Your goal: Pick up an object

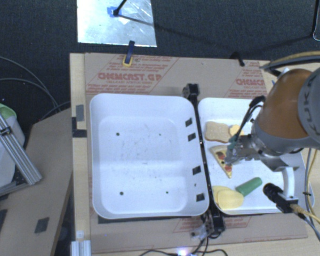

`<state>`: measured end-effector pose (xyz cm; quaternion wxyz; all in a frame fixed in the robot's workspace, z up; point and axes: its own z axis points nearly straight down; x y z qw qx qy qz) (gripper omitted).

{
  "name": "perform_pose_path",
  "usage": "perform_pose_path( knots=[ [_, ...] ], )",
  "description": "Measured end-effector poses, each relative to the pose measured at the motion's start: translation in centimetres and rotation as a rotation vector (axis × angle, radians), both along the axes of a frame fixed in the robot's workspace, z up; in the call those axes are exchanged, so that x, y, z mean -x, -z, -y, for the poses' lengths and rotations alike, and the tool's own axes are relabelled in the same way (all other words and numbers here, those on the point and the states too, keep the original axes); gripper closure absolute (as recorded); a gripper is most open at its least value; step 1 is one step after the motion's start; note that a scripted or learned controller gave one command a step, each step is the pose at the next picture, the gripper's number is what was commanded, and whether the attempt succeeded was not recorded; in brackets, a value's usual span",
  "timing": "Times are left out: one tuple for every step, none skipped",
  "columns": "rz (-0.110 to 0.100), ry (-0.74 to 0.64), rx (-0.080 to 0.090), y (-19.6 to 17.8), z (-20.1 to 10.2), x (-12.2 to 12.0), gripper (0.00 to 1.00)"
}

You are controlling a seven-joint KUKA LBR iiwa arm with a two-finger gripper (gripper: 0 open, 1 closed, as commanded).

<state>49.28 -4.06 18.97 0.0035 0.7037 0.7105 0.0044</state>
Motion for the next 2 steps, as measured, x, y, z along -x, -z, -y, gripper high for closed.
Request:
perform_pose_path(
  knots=[
    [-0.004, -0.001, -0.001, -4.1, -5.5, 0.5, 1.00],
    [0.000, -0.004, -0.004, -13.2, -13.0, 0.5, 1.00]
  ],
)
